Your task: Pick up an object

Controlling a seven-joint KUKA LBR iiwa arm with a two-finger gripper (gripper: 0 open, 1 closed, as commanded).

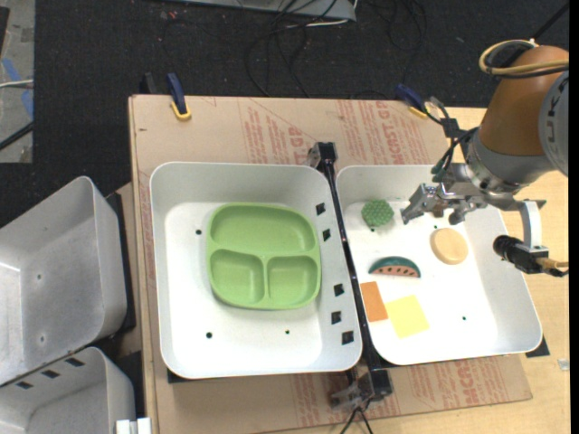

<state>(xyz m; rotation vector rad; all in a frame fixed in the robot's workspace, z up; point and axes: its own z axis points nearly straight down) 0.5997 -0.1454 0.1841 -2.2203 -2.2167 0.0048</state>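
- Right now the gripper (441, 203) hangs over the far part of the right bin (507, 328). Nothing sits between its dark fingers, and whether they stand wide or narrow I cannot tell from this slant.
- Five candidates lie in that bin: a green ball (378, 213) near the far left, a tan disc (449, 246) just right of the middle, a melon slice (395, 268) beside it, an orange card (374, 300) against the divider, and a yellow square (407, 316) touching or nearly touching the card.
- The disc lies nearest the gripper, a little toward the camera from it, so I judge it the likeliest target.
- It looks like a small, light, stiff toy piece with a smooth face. Smooth rounded edges may slip, so a pinch across its widest part seems safest.
- The ball looks bumpy, probably easier to hold, but round enough to roll away if nudged.
- The card and square look thin and flat. Fingers would struggle to get under them, and the card's place by the wall leaves little room.
- The melon slice is low and curved; a grasp across its narrow width looks workable.
- The left bin (172, 269) holds a green tray (264, 256) with three compartments, too broad for an easy pinch except at its rim.
- Hard to make out: the fingertips blur into the wrist hardware, the arm is cut off at the right edge, and how thick each item is cannot be read from above.
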